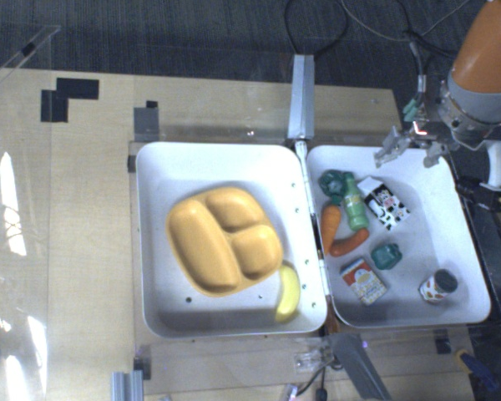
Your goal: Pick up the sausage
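Gripper (413, 146) is hovering over the right bin's (463, 224) far edge, fingers spread, gripping nothing. Sausage (350, 243) is lying near the bin's left edge, touching the carrot (331, 225).

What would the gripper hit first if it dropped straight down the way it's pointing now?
Probably bare floor at the top edge of the right white bin. The two-finger gripper hangs over that far rim, apart from the reddish-brown sausage and the black-and-white carton. Depth is unclear, so it might clip the rim.
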